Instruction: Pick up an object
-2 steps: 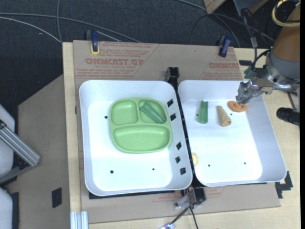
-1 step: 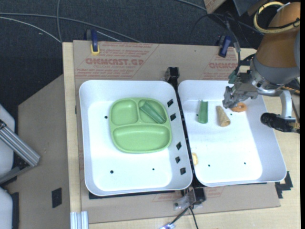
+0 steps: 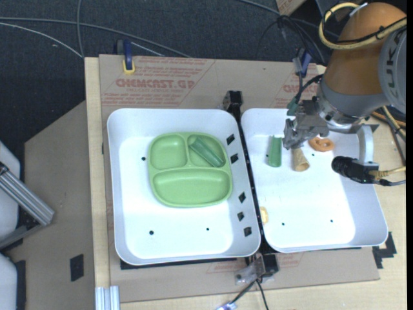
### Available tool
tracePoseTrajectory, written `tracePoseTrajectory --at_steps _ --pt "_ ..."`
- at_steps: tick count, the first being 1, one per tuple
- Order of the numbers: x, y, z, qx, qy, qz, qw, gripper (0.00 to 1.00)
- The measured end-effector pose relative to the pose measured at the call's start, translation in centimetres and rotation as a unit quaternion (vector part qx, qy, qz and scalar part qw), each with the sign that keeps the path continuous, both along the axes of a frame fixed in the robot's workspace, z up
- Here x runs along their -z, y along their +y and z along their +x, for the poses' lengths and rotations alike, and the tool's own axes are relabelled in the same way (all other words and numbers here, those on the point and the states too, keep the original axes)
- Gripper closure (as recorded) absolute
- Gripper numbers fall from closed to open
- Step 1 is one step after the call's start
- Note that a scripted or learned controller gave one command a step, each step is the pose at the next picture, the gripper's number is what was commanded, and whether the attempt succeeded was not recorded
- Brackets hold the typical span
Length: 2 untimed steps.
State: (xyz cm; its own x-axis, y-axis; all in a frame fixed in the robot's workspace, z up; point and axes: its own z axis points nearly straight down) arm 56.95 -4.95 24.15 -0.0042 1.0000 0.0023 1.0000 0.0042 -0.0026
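Where the end effector (image 3: 293,138) hovers, tan piece (image 3: 301,162) just below, green stick (image 3: 275,152) beside

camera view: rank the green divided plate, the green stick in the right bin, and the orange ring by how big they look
1. green divided plate, by far the largest
2. green stick
3. orange ring, partly hidden by the arm, so its place after the stick is unsure

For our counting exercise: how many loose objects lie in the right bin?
3: a green stick at the upper left, a tan cork-like piece beside it, and an orange ring further right. The arm may hide others.
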Motion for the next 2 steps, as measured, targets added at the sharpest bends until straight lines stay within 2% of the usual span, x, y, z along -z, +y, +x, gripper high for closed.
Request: tracePoseTrajectory --at_steps 2 --pt "0.5 10.4 -4.0 0.000 0.001 0.0001 1.0000 1.00"
